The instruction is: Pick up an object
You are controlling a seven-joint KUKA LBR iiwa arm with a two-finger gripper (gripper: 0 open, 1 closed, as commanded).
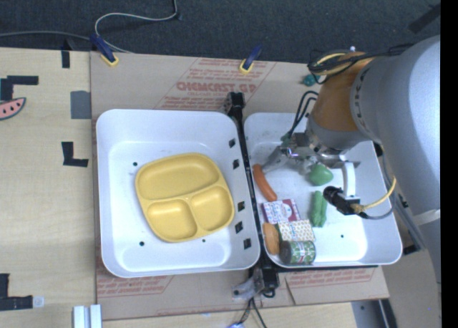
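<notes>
Over the right bin (372, 248) we see the gripper (309, 160) low among the items, its metal parts just beside a small light-green object (320, 173). We cannot tell how its fingers stand, nor whether anything sits between them, since the wrist covers that spot.

Any item here would serve the task. Nearest is that light-green piece, touching or almost touching the gripper; it looks like a small plastic toy, so we judge it light, stiff and somewhat slick, best pinched across its narrow width. Just below lies a darker green pod-shaped piece (318, 208), long and slim, probably easy to take across its middle. Along the bin's left wall rest an orange carrot-like piece (265, 183), a small printed packet (280, 211) and a little can (300, 251). The can's round side may roll from a pinch. The packet lies flat and gives little edge to grip. The yellow divided plate (184, 195) fills much of the left bin (114, 176).
</notes>
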